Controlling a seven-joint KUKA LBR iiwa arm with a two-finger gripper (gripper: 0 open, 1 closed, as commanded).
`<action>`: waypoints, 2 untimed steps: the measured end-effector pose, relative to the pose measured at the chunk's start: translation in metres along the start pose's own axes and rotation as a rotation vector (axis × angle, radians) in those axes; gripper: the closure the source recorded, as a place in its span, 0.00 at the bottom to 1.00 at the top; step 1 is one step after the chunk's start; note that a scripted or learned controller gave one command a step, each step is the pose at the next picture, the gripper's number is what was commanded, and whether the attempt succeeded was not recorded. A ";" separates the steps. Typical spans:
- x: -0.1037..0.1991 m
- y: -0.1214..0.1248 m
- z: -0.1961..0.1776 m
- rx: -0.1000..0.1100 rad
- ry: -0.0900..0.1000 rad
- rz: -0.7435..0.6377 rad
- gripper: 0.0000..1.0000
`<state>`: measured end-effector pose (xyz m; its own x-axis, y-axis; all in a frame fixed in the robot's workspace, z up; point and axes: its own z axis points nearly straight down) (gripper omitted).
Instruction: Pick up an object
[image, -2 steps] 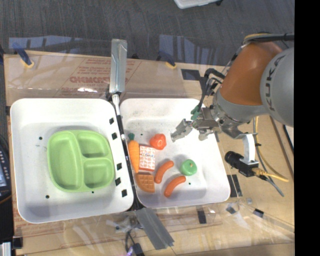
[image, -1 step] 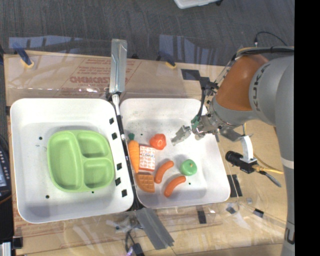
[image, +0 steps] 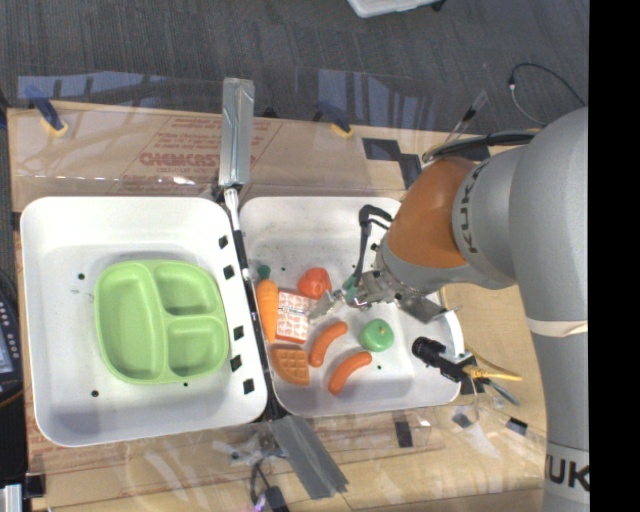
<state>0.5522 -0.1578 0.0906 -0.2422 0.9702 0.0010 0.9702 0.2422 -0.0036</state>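
two sausages (image: 328, 342) just below the hand (image: 335, 303), apart

The right bin (image: 300, 215) holds toy food: a carrot (image: 267, 307), tomato (image: 314, 282), waffle (image: 290, 363), two sausages (image: 327, 342) (image: 348, 371), a green apple (image: 377, 335) and a red-white packet (image: 292, 317).

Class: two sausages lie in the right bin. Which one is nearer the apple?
The lower sausage, just below-left of the green apple; the other sausage lies further left.
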 end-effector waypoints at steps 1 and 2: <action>0.032 -0.030 0.000 0.000 0.000 -0.149 0.00; 0.032 -0.030 -0.007 0.003 0.001 -0.154 1.00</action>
<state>0.5154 -0.1341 0.0982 -0.3879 0.9217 0.0031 0.9217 0.3879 -0.0067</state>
